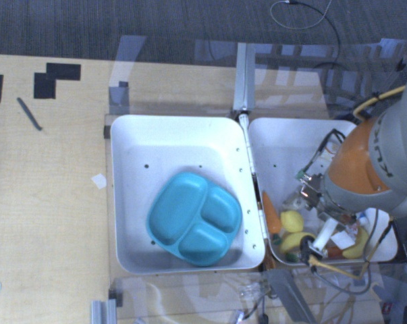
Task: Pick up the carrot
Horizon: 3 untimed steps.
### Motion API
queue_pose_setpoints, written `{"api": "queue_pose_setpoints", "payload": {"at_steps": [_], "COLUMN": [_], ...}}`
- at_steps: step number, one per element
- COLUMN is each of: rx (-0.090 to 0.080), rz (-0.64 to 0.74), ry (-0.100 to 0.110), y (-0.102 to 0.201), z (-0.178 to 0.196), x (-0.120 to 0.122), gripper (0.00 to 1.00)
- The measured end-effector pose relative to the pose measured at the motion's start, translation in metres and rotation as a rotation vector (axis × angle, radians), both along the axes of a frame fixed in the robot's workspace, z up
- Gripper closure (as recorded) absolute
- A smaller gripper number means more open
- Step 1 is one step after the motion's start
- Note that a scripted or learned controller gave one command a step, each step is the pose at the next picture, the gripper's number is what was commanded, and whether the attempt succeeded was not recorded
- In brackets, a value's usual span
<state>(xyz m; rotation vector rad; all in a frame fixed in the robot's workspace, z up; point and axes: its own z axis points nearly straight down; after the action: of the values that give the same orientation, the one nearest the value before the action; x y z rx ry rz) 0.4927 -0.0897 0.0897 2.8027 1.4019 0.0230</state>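
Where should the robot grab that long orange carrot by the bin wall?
Probably its bare half, higher in the view, from straight above. The long orange carrot lies flat along the right white bin's left wall, and a round yellow fruit crowds its lower end.

The left bin (156, 137) stands just beside the right bin (284, 147), at its 9 o'clock. In the left bin a divided plate (195, 218) lies toward 5 o'clock of the floor. In the right bin the carrot (270, 214) lies along the wall at 8 o'clock. A round fruit (291, 220) sits just beside the carrot at its 3 o'clock, with a second fruit (292, 241) at 6 o'clock of the first.
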Motion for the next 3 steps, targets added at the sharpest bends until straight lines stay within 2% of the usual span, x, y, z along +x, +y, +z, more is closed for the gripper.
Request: {"api": "queue_pose_setpoints", "payload": {"at_steps": [1, 2, 3], "rx": [-0.002, -0.001, 0.0], "rz": [0.0, 0.214, 0.073], "ry": [-0.005, 0.02, 0.022], "y": [0.0, 0.063, 0.115], "z": [0.009, 0.092, 0.092], "x": [0.003, -0.006, -0.006], "gripper": [1.0, 1.0, 1.0]}}
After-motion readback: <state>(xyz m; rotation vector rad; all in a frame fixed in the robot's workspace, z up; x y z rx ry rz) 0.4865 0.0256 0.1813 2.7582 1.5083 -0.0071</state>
